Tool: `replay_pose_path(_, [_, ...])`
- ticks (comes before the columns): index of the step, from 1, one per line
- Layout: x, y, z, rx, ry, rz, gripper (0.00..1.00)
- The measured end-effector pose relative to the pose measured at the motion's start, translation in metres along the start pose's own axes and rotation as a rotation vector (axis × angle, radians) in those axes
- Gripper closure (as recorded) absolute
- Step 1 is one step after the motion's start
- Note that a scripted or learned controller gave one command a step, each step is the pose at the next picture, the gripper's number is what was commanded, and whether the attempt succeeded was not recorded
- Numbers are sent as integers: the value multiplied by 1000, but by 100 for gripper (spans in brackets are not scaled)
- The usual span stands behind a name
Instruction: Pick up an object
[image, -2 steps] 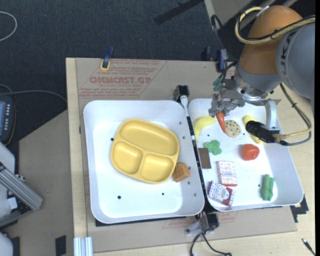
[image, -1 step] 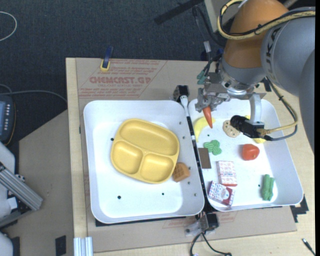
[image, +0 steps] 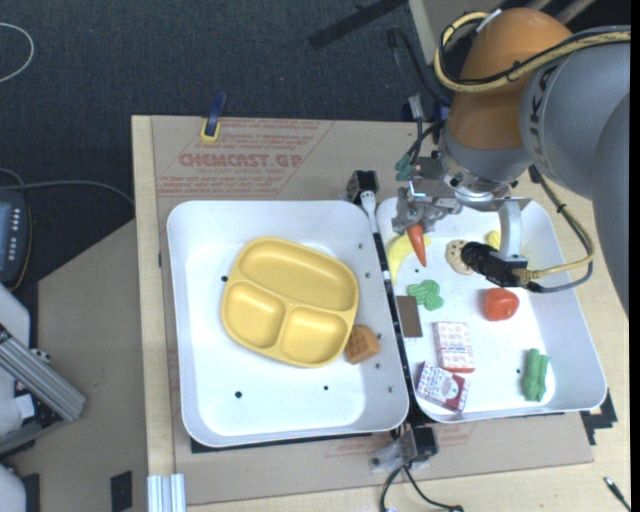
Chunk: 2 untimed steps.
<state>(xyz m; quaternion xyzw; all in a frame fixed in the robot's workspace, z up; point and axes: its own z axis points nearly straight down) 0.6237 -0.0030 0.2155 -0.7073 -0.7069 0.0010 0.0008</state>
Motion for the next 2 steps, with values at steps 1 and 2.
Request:
replay_pose_path(1, [6,4,-3,-4,0,-1,100])
replay_pose_path(2, [11,-5,-3,-1,1,-1,100])
